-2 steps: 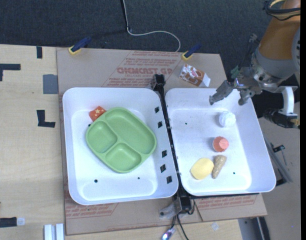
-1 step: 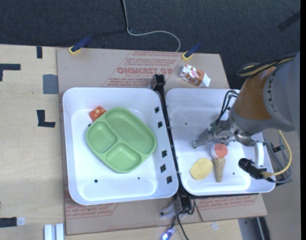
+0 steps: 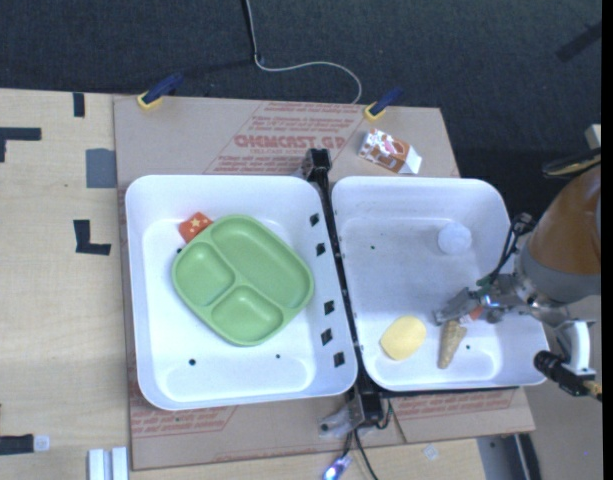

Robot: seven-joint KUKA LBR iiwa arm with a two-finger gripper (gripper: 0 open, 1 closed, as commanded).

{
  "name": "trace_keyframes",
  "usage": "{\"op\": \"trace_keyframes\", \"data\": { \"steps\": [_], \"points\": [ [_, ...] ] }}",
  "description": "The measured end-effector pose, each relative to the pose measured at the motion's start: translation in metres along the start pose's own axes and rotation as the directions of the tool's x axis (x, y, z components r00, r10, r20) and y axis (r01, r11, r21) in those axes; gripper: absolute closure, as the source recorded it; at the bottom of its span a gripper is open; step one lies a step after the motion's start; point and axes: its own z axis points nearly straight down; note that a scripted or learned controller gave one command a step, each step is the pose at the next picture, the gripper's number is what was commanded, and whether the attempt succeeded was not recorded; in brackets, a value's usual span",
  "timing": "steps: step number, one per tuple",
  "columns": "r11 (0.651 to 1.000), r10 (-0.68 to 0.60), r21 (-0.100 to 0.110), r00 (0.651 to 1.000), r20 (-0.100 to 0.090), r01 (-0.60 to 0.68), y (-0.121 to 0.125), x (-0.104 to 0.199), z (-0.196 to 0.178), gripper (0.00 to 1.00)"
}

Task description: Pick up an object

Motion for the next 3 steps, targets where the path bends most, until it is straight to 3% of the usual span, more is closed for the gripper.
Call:
{"op": "trace_keyframes", "data": {
  "steps": [1, 2, 3],
  "points": [
    [1.000, -0.006, -0.001, 1.000, 0.001, 0.006, 0.003, 0.003, -0.010, 1.00],
    [1.000, -0.012, -0.006, 1.000, -0.001, 0.012, 0.067, 0.030, -0.046, 1.00],
    [1.000, -0.005, 0.005, 1.000, -0.001, 0.005, 0.048, 0.018, -0.007, 1.00]
  ]
}}
